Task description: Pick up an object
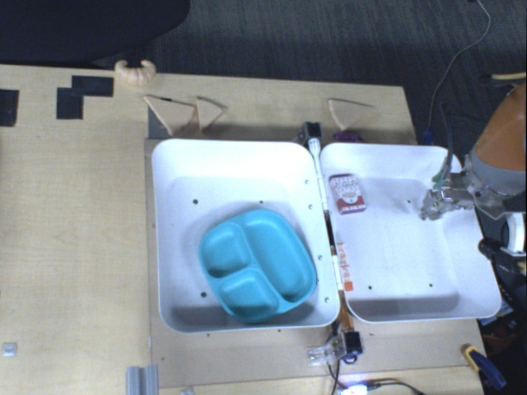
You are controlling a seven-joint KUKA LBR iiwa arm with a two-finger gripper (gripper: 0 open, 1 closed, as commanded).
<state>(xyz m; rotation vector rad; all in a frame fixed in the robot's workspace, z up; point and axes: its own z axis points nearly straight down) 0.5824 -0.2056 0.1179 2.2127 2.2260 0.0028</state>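
Note:
A small red and white box (347, 193) lies flat in the right bin (412, 290), near its far left corner. A blue divided plate (258, 262) rests in the left bin (177, 220), toward the front. My gripper (435, 202) hangs over the right side of the right bin, well to the right of the box and apart from it, with nothing visibly in it. The grey arm with its orange band (502, 142) comes in from the right edge.
A divider rail (327, 220) runs between the two bins. A purple thing (350, 137) peeks out behind the right bin. A small tan object (134, 72) sits on the bench at the far left. Cables and a connector (346, 348) lie at the front.

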